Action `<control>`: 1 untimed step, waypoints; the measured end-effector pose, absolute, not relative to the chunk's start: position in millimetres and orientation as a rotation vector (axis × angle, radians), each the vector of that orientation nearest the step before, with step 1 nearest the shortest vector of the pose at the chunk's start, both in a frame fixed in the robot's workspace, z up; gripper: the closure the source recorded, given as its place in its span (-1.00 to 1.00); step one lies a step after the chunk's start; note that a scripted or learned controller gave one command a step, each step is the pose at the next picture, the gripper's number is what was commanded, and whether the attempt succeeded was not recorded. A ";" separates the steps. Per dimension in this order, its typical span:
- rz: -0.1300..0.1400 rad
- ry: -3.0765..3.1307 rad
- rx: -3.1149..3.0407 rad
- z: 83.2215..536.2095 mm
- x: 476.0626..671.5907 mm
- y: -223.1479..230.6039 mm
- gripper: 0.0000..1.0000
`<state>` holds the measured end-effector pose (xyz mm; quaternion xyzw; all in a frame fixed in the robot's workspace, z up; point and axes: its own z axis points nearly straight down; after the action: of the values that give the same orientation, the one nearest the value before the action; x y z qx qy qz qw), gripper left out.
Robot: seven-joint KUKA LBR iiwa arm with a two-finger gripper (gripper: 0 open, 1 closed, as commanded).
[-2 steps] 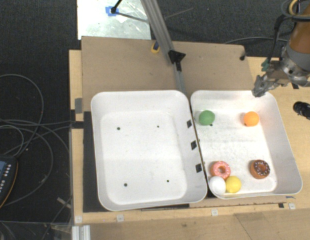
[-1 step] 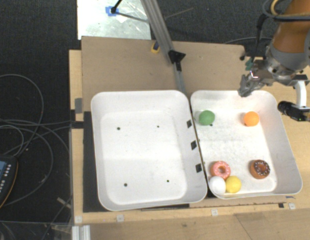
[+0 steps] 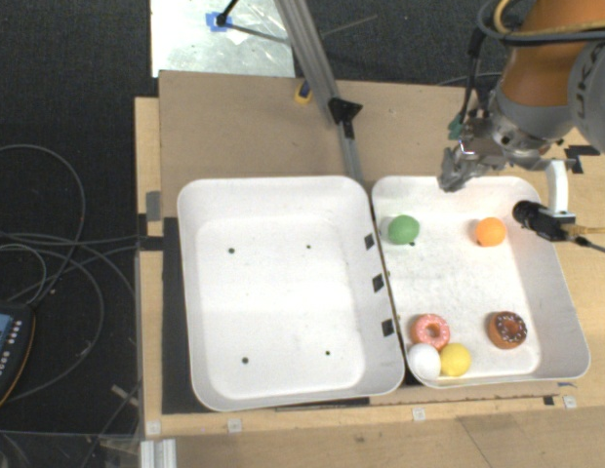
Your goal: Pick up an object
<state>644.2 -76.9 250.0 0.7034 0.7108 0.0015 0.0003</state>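
The jaws hung over the right bin's far edge, their state impossible to tell. The orange ball lay nearest, just toward the camera; the green ball sat further left, both apart from them

green ball | far-left of right bin | resting, untouched
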 end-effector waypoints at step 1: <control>0.002 2.234 2.211 235.5 637.4 -26.1 1.00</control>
<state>637.4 -26.1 235.5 0.7034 0.7108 0.0007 -0.0007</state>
